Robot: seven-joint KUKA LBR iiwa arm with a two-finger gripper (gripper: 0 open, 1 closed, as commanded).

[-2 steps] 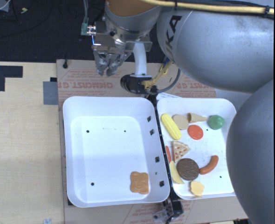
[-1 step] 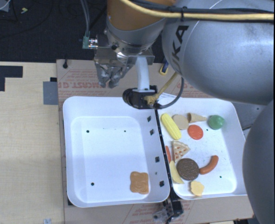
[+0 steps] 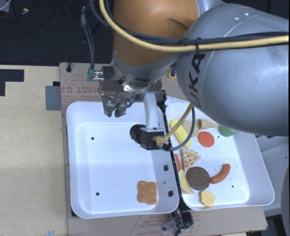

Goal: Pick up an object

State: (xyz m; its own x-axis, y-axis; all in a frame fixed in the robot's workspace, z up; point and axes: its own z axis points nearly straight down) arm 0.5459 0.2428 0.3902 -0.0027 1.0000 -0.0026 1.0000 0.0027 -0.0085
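Observation:
My gripper (image 3: 115,107) hangs over the back of the left bin (image 3: 86,181), well up and to the left of a tan waffle-shaped toy (image 3: 147,191) that lies alone near that bin's front right corner. Nothing shows under or in the gripper. The right bin (image 3: 255,181) holds several toy foods: a yellow corn cob (image 3: 180,132), a red disc (image 3: 206,139), a pizza slice (image 3: 189,157), a dark brown round cookie (image 3: 198,178), a sausage (image 3: 220,173) and a small yellow piece (image 3: 208,198).
The big grey and orange arm covers the back of the right bin. A green piece (image 3: 227,131) and a pale cone (image 3: 207,124) peek out beneath it. The divider between the bins (image 3: 170,181) runs just right of the waffle toy. A cardboard sheet (image 3: 71,87) lies under the bins.

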